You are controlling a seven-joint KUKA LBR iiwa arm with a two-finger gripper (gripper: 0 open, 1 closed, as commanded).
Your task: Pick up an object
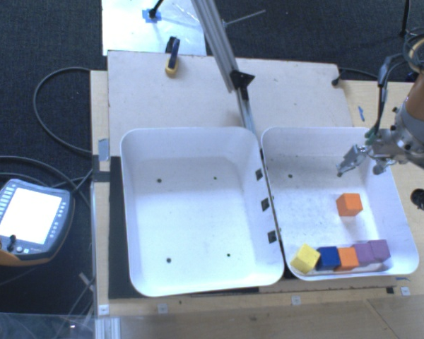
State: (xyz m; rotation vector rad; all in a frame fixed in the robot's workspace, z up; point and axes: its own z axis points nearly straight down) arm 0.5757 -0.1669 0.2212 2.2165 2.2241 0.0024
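Orange cube (349, 203) sits alone on the floor of the right bin (297, 154), in the right-hand part of the frame, a little below the middle. It rests flat, apart from everything else in that bin.

Along the bin's lower edge, toward the lower right of the frame, five more blocks lie in a row touching one another: a yellow block (305, 258) at the left end, turned at an angle, then a blue block (329, 257), a second orange block (348, 257), and two purple blocks (373, 251) at the right end against the bin's wall.

The arm (418, 111) comes in from the right edge of the frame, in its upper half. Its pincer (352, 162) hangs over the upper right part of the right bin, above the lone orange cube in the picture and well apart from it. Nothing is between its fingers; how far apart they stand cannot be told at this size.

The left bin (191, 210) lies just beside the right one, their rims meeting near the middle of the frame. Both rest on the tabletop (290, 90). A slanted metal pole (219, 34) crosses the upper middle. A handheld control panel (27, 219) with a lit screen lies at the left edge, and a black cable (49, 111) loops above it.
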